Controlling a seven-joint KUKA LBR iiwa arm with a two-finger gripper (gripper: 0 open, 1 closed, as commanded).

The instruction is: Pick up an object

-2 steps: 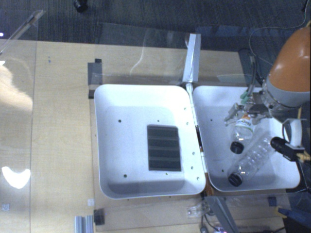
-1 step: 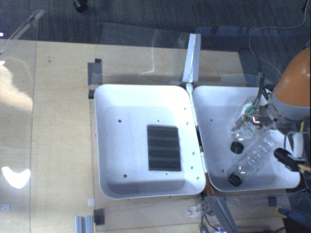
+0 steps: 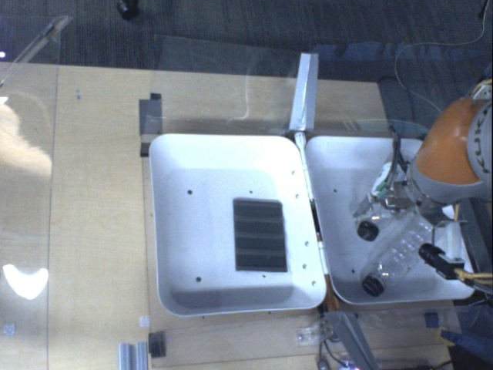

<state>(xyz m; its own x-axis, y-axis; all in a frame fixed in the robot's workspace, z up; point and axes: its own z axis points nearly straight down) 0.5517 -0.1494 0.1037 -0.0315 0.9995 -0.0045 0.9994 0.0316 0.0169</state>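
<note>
Arm (image 3: 454,156) crowds right bin's (image 3: 335,168) far edge among bottles (image 3: 397,260).

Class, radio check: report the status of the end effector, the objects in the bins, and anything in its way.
End effector low over right bin, grip state unclear. Clear black-capped bottles lying beneath it. Dark ribbed block alone in left bin. No obstruction seen.

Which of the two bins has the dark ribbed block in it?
The left bin. The dark ribbed block lies flat near its middle. The right bin instead holds clear plastic bottles with black caps, under the arm.
</note>
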